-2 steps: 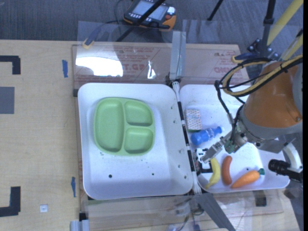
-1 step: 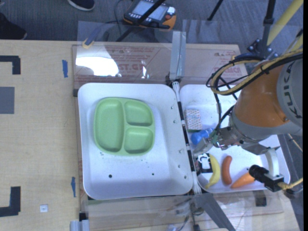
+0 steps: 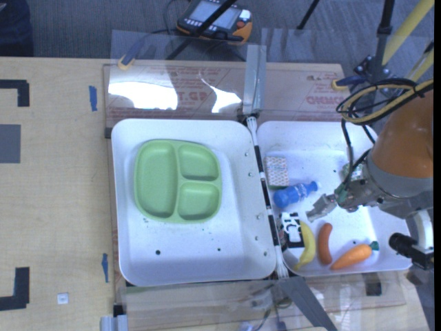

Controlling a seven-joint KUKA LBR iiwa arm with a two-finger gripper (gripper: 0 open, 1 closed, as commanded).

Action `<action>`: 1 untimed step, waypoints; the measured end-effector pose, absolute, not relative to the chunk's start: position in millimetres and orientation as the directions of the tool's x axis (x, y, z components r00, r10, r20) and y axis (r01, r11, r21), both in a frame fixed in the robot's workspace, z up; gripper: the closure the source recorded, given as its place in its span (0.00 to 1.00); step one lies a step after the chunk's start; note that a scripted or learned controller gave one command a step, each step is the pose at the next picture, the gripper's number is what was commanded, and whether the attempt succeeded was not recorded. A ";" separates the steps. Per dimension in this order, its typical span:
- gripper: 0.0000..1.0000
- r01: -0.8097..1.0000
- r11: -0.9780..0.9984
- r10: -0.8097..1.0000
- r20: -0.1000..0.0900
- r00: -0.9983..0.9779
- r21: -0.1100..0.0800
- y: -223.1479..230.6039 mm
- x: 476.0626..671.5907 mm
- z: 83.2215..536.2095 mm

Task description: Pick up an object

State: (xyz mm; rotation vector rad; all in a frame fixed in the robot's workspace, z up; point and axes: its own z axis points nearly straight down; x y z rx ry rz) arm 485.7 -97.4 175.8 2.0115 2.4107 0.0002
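Note:
My gripper (image 3: 325, 205) hangs over the middle of the right bin (image 3: 324, 135), reaching in from the right under the orange-banded wrist. Just below it lies a red sausage-shaped toy (image 3: 324, 243). A blue bottle (image 3: 293, 194) lies on its side to the gripper's left, close to its tip. A yellow banana (image 3: 306, 245) sits beside the red toy, and an orange carrot (image 3: 353, 255) rests near the bin's front right. Nothing shows held in the gripper.
A small checked packet (image 3: 276, 170) lies above the bottle and a black-and-white item (image 3: 291, 229) sits by the divider. The left bin (image 3: 131, 254) holds a green divided plate (image 3: 178, 180). Cables hang over the arm at the right.

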 end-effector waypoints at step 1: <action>0.00 0.927 0.374 0.927 -0.009 -0.374 0.007 -104.4 486.2 110.4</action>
